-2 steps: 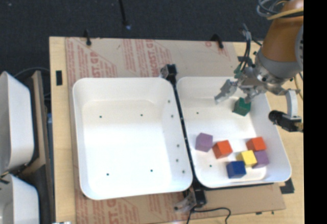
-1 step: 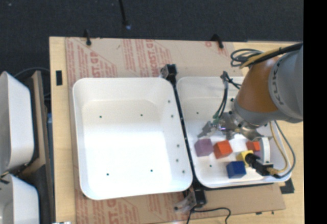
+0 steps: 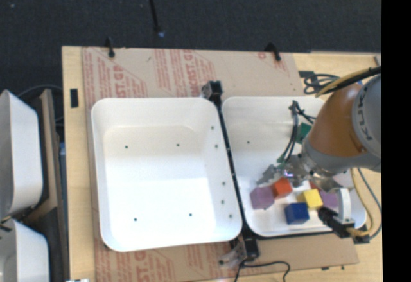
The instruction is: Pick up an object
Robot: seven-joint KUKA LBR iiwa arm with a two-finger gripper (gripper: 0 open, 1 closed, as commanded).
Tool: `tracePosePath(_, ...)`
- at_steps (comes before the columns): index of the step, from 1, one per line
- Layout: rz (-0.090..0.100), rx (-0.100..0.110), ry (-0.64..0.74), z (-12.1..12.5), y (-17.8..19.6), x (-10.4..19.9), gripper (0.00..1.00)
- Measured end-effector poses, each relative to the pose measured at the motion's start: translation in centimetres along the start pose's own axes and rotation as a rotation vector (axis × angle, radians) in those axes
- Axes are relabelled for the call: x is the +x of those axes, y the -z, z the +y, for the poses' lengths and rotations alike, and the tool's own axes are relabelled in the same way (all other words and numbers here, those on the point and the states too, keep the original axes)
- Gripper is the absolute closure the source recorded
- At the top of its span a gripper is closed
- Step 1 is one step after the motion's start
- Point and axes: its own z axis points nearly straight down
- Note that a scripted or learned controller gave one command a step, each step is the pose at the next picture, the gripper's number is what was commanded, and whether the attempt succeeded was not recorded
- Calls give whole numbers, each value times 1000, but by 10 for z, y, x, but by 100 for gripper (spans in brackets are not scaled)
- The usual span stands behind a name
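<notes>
Orange block [image 3: 282, 187] lower right of frame, in right bin [image 3: 257, 126], directly under gripper [image 3: 287, 176] | gripper fingertips blurred against clutter, grasp state cannot tell | block roughly cubic, no clear long axis | purple block [image 3: 261, 197], blue block [image 3: 296, 212], yellow block [image 3: 313, 198] just beside | left bin [image 3: 109, 126] at centre-left

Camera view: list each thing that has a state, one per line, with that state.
gripper: low in the right bin, above the orange block
orange block: lying in the bin, not lifted
purple block: resting on the bin floor
yellow block: resting on the floor
blue block: resting near the front wall
left bin: level on the bench
</notes>
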Motion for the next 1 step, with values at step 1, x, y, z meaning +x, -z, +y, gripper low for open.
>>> tracePosePath(1, 1, -1, 2, 1, 0, 1, 0)
